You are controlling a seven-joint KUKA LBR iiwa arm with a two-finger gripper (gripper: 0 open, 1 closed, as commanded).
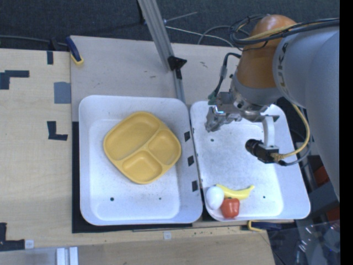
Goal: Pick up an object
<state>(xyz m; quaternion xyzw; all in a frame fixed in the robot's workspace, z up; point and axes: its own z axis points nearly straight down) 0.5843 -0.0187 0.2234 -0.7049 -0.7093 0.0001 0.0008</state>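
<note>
the arm [287, 54] reaches in from the right, wrist bent down over the right bin [292, 200]. the gripper [214, 120] hangs near that bin's upper left; whether it is wide or narrow cannot be told. a banana [238, 191], egg [214, 197] and red object [231, 207] cluster at the bin's front edge. a yellow tray [142, 147] lies in the left bin [91, 203].

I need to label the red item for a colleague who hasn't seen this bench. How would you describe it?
Find the right-hand white bin. In its near corner sits a cluster of three; the red pepper-like piece is beside a white egg and below a yellow banana, the only red one.
</note>
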